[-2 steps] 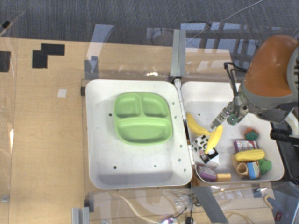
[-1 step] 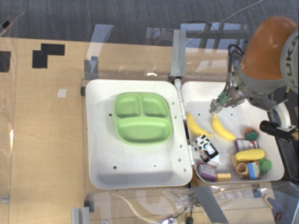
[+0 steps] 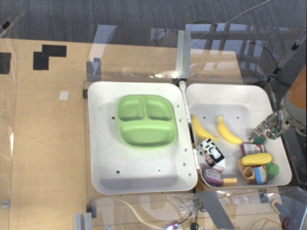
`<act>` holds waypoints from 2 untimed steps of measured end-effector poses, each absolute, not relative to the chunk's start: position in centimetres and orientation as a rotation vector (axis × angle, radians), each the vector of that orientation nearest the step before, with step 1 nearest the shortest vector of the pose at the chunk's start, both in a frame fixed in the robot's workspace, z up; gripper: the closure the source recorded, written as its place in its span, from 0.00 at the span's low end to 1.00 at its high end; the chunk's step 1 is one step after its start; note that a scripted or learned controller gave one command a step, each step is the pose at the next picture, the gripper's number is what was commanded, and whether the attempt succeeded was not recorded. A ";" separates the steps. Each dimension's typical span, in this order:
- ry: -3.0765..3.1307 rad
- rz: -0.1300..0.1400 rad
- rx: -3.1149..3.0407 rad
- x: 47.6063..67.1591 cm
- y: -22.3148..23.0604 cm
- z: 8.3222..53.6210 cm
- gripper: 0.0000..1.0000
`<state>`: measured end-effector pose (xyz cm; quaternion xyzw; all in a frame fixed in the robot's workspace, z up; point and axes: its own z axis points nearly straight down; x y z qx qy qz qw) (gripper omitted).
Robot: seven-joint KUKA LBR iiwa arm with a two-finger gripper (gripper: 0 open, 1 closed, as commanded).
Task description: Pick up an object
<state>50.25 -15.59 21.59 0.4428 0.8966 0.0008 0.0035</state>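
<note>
Hovering at the right edge of the frame, my gripper (image 3: 269, 127) sits low over the right bin (image 3: 225, 97), so I judge this to be the approach step, with nothing lifted yet. I see no object between its jaws; whether it is spread or closed I cannot tell at this size. The pickable things crowd the lower right of the frame: a corn cob (image 3: 256, 159) just below the gripper, a purple pack (image 3: 250, 148) touching it, a green ball (image 3: 273, 170), a small cup (image 3: 248, 173). Two bananas (image 3: 228, 132) lie left of the gripper, apart from the pile, with a black-and-white pack (image 3: 211, 152) near them. My next move calls for choosing one target; the nearer banana looks the cleanest, since the pile offers little finger room and the bin wall stands close. At frame centre, the left bin (image 3: 103, 171) holds a green tray (image 3: 145, 120), out of my way.
</note>
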 end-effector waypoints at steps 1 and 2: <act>2.815 0.005 1.381 54.7 -9.1 22.3 1.00; 2.585 0.005 1.775 61.3 -9.3 16.9 1.00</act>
